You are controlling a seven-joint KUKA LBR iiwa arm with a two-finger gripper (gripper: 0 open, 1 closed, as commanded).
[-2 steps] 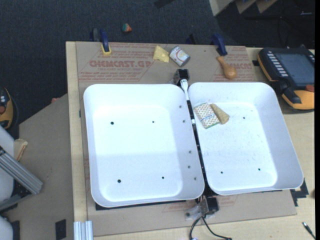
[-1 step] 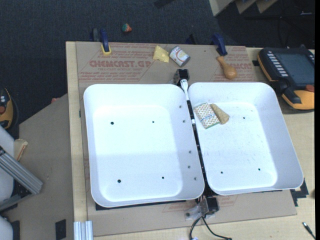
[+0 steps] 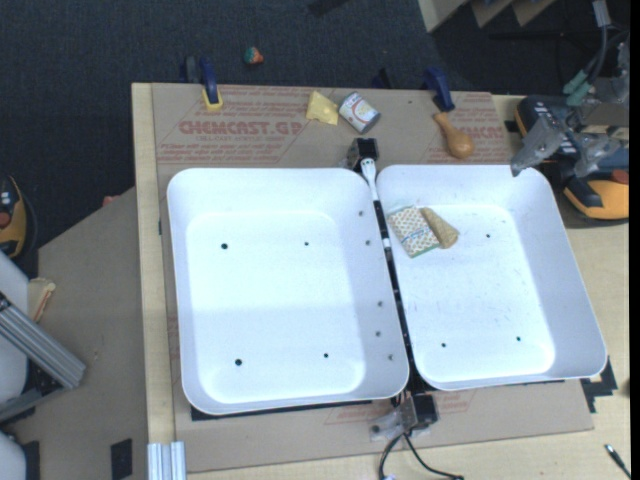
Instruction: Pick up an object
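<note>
op: cables (image 3: 400,448) and a small black connector sit at the near edge of the bench, just below the seam where the 2 bins meet. that's the closest thing to my camera.

tech: and the bins themselves?

op: left bin (image 3: 200,368) is a shallow white tray with 4 dark dots on its floor. right bin (image 3: 560,338) touches it along the middle seam. i see 2 things lying in the right one, both in its far-left corner area: a patterned packet (image 3: 410,232), greenish and white, and a tan cone-shaped piece (image 3: 441,227) resting against the packet's right side, touching it.

tech: where's the gripper?

op: gripper (image 3: 540,143) is at the far right, beyond the right bin's far-right corner, over the bench rather than over the tray floor. it's well apart from the packet and the cone. i can't tell from this angle whether its jaws are parted or closed, the metal parts blur together. i see nothing between them that i could name.

tech: anything outside the bins?

op: on the brown board (image 3: 250,123) behind the bins: a yellow wedge (image 3: 322,109), a small white box (image 3: 359,112) just beside it, and a wooden-looking handle (image 3: 453,134) farther right. 2 blue clamps (image 3: 209,78) grip the board's far edge. a tiny coloured ball (image 3: 254,56) lies on the dark carpet beyond the bench.
</note>
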